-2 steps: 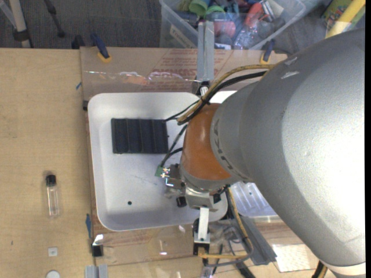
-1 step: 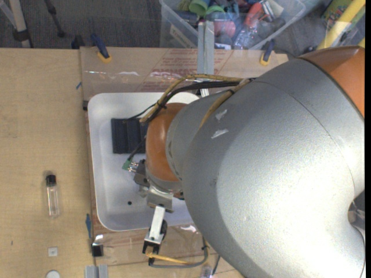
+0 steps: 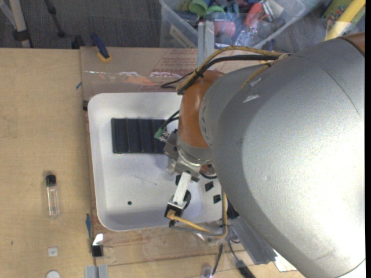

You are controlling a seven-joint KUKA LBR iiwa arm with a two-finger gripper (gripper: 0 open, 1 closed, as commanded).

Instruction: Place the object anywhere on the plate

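A black, ribbed, flat rectangular slab [image 3: 136, 136] lies in the upper part of the left white bin [image 3: 116, 216]. My gripper [image 3: 172, 145] hangs over the slab's right end, below the orange wrist band [image 3: 190, 112]. From this angle the wrist hides what is under the gripper. I see nothing held. A tiny dark speck [image 3: 129, 202] sits on the bin floor toward the near side. The large grey arm covers the right bin.
A small clear vial with a black cap [image 3: 52, 194] lies on the wooden bench left of the bin. A blue clamp [image 3: 102, 52] sits at the cardboard's far left corner. A clear tub of colourful toys [image 3: 232, 10] stands behind the bins.
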